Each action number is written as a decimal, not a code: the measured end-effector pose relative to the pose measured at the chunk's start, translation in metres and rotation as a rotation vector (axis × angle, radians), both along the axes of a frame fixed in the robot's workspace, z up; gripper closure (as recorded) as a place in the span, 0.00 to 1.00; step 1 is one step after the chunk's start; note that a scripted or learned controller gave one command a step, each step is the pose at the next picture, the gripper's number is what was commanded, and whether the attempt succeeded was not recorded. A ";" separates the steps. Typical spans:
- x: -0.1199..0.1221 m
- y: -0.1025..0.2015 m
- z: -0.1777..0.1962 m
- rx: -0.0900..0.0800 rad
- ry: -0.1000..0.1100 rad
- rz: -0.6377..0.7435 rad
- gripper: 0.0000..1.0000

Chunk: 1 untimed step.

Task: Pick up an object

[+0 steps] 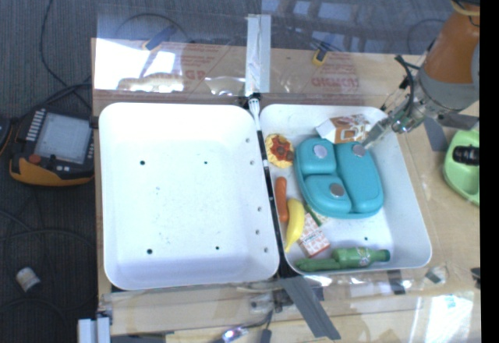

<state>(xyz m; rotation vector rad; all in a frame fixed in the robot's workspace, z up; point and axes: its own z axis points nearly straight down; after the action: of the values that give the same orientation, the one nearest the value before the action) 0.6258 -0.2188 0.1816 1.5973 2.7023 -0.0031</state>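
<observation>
The right bin (pixel 411 213) holds several items. The largest is a teal plastic piece (pixel 343 178) with rounded lobes, lying in the bin's middle. Along the left wall lie a yellow-red round toy (pixel 279 150), a carrot (pixel 281 192) and a banana (pixel 295 224). A small printed carton (pixel 314 238) sits by the banana, and a green bottle (pixel 343 258) lies along the front wall. A white and orange packet (pixel 343 129) rests at the back. My gripper (pixel 364 146) reaches in from the right, its tip at the teal piece's upper right edge, beside the packet.
The left bin (pixel 179 193) is a bare white floor beside the divider (pixel 265 178). A green object (pixel 465 162) stands on the bench right of the bins. Clear plastic sheeting and tape lie behind the bins. A pendant (pixel 51 146) sits on the carpet at left.
</observation>
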 end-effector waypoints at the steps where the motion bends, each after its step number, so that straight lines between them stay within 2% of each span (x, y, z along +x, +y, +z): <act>1: 0.043 0.011 0.063 -0.001 -0.001 -0.136 1.00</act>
<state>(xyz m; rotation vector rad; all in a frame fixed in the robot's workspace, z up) 0.6692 -0.2074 0.2445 1.7772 2.5865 -0.0037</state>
